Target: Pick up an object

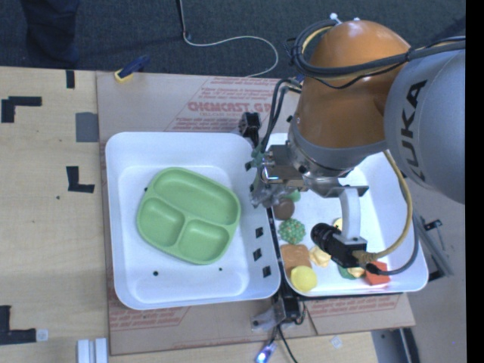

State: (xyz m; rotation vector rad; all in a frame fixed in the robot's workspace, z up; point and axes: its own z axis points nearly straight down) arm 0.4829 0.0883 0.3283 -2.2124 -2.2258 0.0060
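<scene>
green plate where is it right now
In the camera view the green plate lies in the left bin, toward the side nearest the right bin.

The divided plate (pixel 189 216), in the bin well apart from the gripper (pixel 276 191), is a plain pale green. Both the plate's bin (pixel 113 203) and the gripper's bin (pixel 382 210) are white. Touching the silvery-grey gripper is a brown piece (pixel 286 209). Just beyond it lie a green toy speckled with yellow (pixel 292 230), an orange-brown block (pixel 295 255) and a yellow round fruit (pixel 304 279). Farther from the gripper lies an orange-red piece (pixel 376 276). The tan cardboard sheet (pixel 219 104) bears red lettering. The counter (pixel 45 203) is pale wood with black marks.
</scene>
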